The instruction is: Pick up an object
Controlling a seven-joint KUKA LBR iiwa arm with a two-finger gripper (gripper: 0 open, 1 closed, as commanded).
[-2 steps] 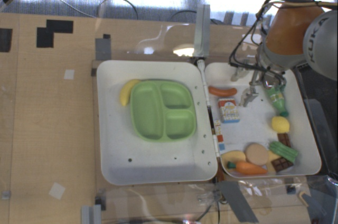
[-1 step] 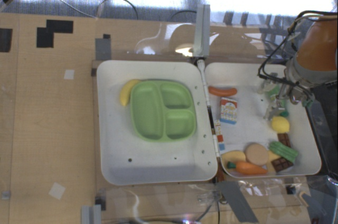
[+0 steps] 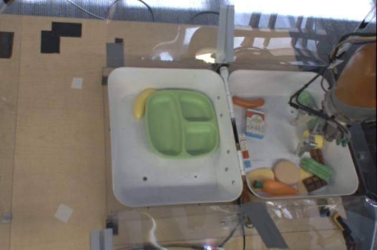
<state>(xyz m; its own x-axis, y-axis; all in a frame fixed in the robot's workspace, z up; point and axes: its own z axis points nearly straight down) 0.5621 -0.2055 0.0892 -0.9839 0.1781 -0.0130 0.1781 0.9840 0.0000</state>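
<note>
The grey KUKA arm with its orange band (image 3: 359, 81) leans in over the right-hand shallow white bin (image 3: 277, 86), its two-finger gripper (image 3: 311, 140) low above a small yellow block (image 3: 316, 141) beside a green ridged toy vegetable (image 3: 316, 167); the gripper's state cannot be told.

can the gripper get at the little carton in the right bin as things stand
Probably yes. The carton lies alone on bare bin floor, apart from the sausage above it, and the gripper is in the same bin with nothing between them.
</note>
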